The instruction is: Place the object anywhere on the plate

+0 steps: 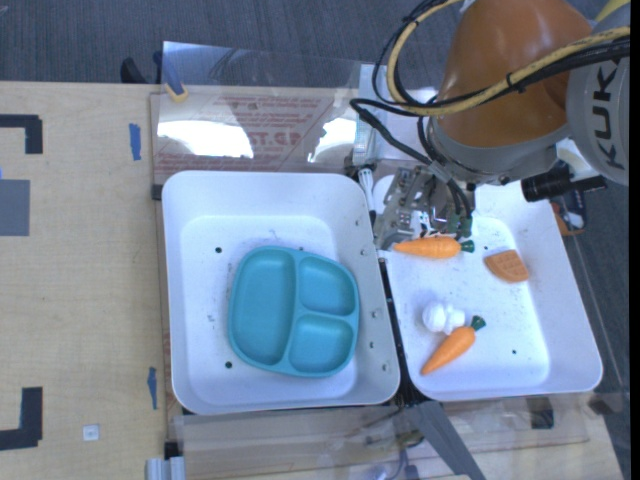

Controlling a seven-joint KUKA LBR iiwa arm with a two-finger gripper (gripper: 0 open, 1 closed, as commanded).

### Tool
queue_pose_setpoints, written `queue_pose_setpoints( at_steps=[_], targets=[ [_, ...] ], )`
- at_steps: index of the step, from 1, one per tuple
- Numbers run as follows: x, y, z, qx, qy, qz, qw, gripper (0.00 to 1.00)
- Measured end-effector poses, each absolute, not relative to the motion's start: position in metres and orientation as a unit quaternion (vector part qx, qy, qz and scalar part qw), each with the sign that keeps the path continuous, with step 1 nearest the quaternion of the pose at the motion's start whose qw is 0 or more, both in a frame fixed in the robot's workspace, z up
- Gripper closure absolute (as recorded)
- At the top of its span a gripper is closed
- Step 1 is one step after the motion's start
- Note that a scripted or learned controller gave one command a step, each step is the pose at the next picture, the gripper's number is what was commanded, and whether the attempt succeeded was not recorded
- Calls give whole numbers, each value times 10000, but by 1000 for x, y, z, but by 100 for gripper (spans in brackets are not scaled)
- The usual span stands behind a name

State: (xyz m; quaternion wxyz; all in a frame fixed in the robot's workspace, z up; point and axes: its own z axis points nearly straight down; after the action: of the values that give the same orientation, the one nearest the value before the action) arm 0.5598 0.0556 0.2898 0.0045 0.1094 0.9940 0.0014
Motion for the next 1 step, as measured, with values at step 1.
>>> queue_pose_setpoints(
  at_steps=[1],
  targets=[
    [496, -12, 286, -387, 9993, -4, 12, 100]
  ],
)
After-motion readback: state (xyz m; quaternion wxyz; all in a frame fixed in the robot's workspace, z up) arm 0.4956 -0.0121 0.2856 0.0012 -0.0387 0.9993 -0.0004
